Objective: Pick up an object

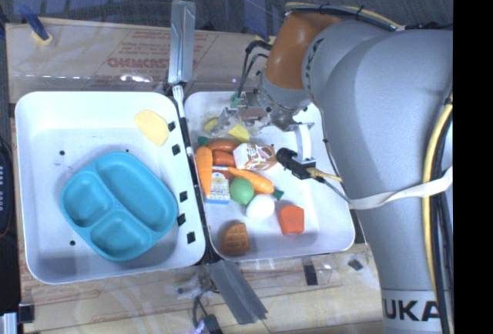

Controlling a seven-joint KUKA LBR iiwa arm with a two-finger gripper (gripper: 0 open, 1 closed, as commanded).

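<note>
Toy food [243,185] lies heaped in the right bin [327,218], mostly along its left side and middle. A carrot [203,169] lies along the left wall, pointing near to far, and just right of its far end is what may be a sausage [221,146]. A printed packet [256,156] sits right of that, touching a second carrot [253,180] that lies slantwise across the heap. A small carton [219,188] lies between the two carrots, with a green ball [241,192] beside it and a white egg [260,207] just near of the ball. An orange block [291,219] stands right of the egg, and a brown lump [235,237] rests by the near wall, apart from the rest. At the far end of this bin the tool [240,114] hangs low over a yellow piece [238,132], on the grey arm [370,94] that comes in from the right; whether it is wide, narrow or holding anything cannot be told from this angle. The left bin [46,141] holds a blue divided tray [117,203] and, far of it by the right wall, a yellow disc [152,125]. Both bins sit on the worktop [100,303].
</note>
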